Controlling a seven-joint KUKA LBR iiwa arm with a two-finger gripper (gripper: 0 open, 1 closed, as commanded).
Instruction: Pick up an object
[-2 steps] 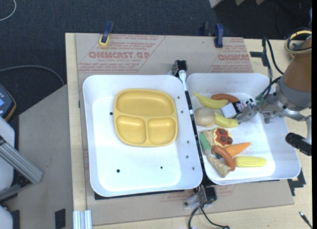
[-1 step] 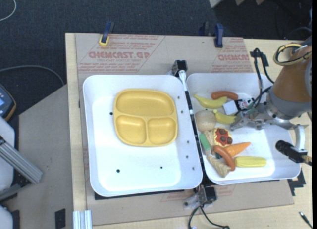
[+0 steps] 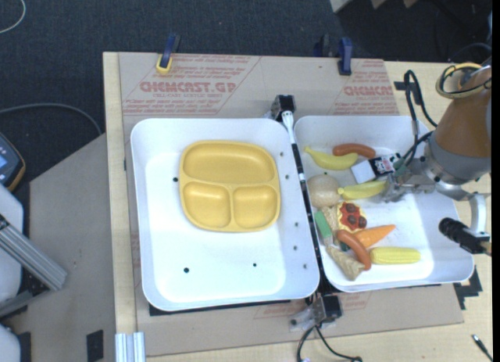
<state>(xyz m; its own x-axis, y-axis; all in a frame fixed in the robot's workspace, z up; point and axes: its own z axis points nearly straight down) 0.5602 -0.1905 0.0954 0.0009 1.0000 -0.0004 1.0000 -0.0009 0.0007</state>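
**Robot arm reaching into a bin of toy food**

Nearest the camera, at the front of the right bin (image 3: 445, 270), a yellow corn cob (image 3: 395, 256) lies beside an orange carrot (image 3: 373, 234) and a red sausage (image 3: 355, 248). Just behind them sits a pizza slice (image 3: 349, 216) with dark toppings, next to a beige, rounded item (image 3: 321, 189) by the bin's left wall. Further back, a yellow banana (image 3: 362, 190) lies with its right end touching the pincer (image 3: 396, 188), which comes in from the right on a grey arm with an orange band (image 3: 464, 122). Whether the pincer is open or closed cannot be told. Behind it lie a small white box (image 3: 365, 170), a second banana (image 3: 329, 158) and another red sausage (image 3: 353, 149). The left bin (image 3: 156, 220) holds a yellow divided plate (image 3: 230, 184). Both bins rest on a cardboard-covered table (image 3: 234, 83).
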